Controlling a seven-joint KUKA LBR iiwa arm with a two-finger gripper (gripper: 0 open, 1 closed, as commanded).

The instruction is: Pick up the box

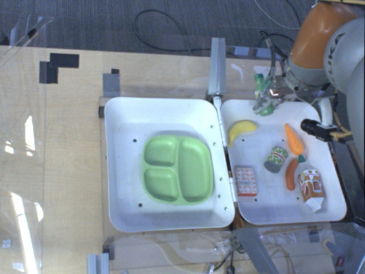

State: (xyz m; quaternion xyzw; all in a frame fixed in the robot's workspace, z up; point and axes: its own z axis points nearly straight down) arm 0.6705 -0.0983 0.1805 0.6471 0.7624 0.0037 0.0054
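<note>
R bin (336,210): 1 box (246,181), 1 can (276,158), 1 carrot (294,140); end effector (264,100) state unclear.

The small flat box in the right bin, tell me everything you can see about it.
The small flat rectangular box lies face up on the floor of the right white bin, near the bin's left wall. Its top is pale with a reddish pink border and a fine printed pattern. It looks like cardboard. Nothing touches it; the gripper is at the bin's far edge.
</note>
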